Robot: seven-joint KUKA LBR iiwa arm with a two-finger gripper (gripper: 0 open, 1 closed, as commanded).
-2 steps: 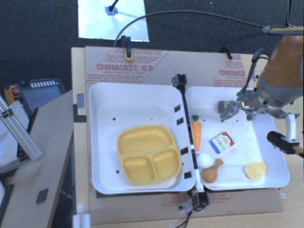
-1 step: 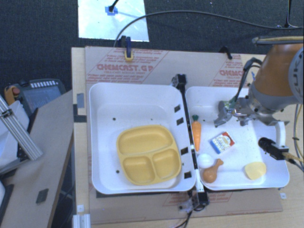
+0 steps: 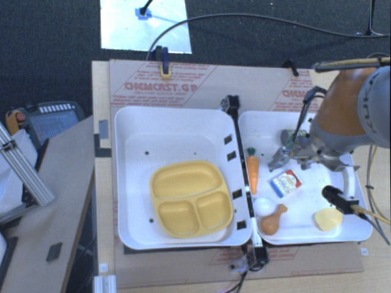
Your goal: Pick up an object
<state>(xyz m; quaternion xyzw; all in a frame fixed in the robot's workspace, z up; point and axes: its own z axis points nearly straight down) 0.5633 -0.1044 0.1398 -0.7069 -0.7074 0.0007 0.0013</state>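
In the right bin, my gripper hangs low over the floor, just above and left of a small white, blue and red packet. An orange carrot lies along the bin's left wall, a short way left of the gripper. A white ball and a brown drumstick rest near the front left corner. At the front right sits a pale yellow wedge. Nothing shows between the gripper's tips.
The left bin holds a yellow divided plate. A black clip rail runs between the bins. The arm's grey body and orange band cover the right bin's far right side, and a black cable plug hangs near the wedge.
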